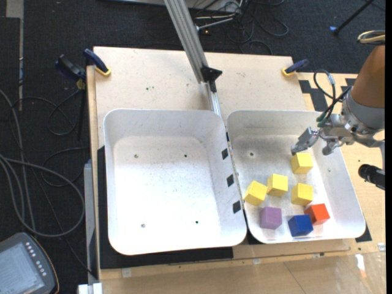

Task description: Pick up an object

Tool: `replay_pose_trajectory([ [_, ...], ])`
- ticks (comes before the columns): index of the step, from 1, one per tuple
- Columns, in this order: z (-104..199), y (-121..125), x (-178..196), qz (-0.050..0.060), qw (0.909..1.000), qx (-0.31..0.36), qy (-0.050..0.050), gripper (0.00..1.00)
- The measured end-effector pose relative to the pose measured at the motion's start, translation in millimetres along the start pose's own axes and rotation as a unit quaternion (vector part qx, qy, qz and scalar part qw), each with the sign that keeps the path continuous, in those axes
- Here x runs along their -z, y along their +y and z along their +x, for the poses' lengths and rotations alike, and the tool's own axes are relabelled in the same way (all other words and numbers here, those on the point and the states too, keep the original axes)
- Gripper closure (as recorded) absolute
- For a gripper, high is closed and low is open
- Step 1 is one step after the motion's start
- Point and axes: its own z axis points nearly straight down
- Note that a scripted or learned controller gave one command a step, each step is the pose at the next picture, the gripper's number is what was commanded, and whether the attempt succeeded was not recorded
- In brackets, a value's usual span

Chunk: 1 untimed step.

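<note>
Yellow block (302, 162) sits just under our tool (304, 143), whose grip we cannot tell, and we think it may slip off a tilted corner.

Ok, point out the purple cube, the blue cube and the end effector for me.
purple cube (271, 217), camera view, middle of its top face.
blue cube (300, 224), camera view, top face.
end effector (304, 142), camera view, fingertip end.
</note>
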Motion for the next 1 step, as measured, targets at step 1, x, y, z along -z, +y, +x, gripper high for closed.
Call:
replay_pose_trajectory([
  [1,8.4,-7.9,-54.3,0.001,1.0000,0.000,0.001,0.00],
])
